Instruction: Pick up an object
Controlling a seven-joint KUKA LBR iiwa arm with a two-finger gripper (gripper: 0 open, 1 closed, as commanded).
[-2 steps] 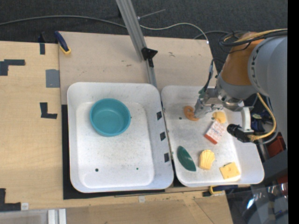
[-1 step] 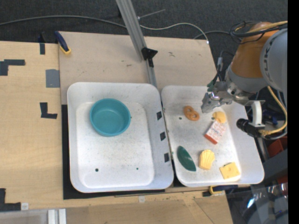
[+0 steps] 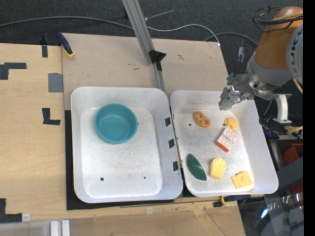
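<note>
Grey arm (image 3: 275, 70), orange band, dark looped cables, metallic pincer (image 3: 227, 102).

You see two white bins (image 3: 78, 132) of speckled matt plastic on a pale wood-look bench (image 3: 29, 146), a smooth teal plastic bowl (image 3: 116, 123), and a brushed-metal rail (image 3: 138, 23).
</note>
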